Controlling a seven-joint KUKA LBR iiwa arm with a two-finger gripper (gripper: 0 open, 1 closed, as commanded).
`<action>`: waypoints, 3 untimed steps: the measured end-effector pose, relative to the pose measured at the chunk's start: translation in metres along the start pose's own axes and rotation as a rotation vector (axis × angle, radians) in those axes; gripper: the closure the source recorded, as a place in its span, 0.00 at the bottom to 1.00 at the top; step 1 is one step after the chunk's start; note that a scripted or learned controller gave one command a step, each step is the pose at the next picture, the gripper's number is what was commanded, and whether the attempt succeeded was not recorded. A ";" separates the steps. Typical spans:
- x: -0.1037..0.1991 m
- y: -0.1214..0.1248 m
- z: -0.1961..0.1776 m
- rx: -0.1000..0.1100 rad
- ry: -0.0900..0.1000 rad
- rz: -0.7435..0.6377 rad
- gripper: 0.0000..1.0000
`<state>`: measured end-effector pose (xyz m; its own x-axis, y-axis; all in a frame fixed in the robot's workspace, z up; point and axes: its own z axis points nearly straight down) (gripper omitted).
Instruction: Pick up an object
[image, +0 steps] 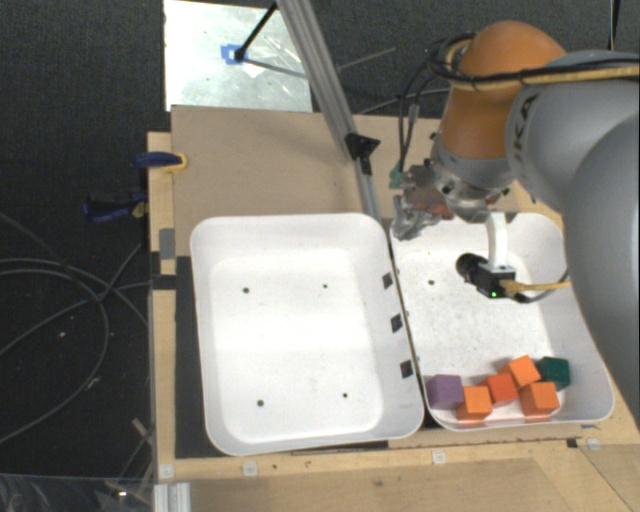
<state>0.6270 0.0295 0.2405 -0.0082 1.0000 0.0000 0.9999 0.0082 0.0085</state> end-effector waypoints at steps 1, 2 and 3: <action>0.003 -0.066 0.053 0.017 0.001 0.008 1.00; 0.002 -0.062 0.039 0.004 0.000 0.005 1.00; 0.002 -0.061 0.028 0.002 0.001 0.004 1.00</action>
<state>0.5666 0.0308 0.2122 -0.0045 1.0000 0.0009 1.0000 0.0045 0.0062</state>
